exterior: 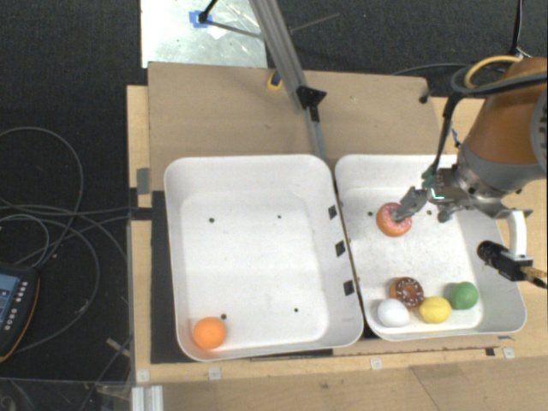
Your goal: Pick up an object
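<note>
My gripper [428,210] hangs over the upper middle of the right bin [505,319], open with nothing between its fingers. A pink frosted donut [393,220] lies just left of it, touching or nearly touching the left finger [412,204], outside the gap. Along the right bin's front edge sit a chocolate donut [407,291], a white ball [393,312], a yellow lemon [435,309] and a green ball [463,295]. In the front-left corner of the left bin [248,171] rests an orange ball [209,333].
The two bins meet at a ridge with black clips [340,248]. A grey pole [282,41] slants across the back of the bench toward the bins. Cables and a handheld pendant [15,296] lie on the floor at left.
</note>
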Robot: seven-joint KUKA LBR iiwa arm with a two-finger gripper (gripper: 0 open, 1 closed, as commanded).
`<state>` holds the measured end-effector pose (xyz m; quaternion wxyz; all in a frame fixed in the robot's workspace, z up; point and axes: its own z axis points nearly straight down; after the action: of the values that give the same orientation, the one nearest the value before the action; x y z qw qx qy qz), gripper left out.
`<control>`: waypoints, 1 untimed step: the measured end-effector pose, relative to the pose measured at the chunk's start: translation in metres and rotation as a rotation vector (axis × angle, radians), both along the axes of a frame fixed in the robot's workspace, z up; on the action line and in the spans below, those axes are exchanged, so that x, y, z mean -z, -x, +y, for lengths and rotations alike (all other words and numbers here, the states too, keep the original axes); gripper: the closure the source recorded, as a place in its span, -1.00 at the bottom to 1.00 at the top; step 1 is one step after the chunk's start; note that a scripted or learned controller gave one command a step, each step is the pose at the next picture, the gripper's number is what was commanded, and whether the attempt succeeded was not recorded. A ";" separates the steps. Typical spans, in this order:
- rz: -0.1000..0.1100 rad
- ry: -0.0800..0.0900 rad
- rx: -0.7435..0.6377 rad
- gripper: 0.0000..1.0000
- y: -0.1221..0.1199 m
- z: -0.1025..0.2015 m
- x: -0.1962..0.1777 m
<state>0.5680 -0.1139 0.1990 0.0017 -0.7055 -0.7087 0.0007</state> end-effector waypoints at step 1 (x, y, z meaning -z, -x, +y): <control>-0.004 0.001 0.001 -1.00 -0.001 0.000 -0.002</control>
<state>0.5689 -0.1141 0.2011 0.0000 -0.7060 -0.7082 -0.0006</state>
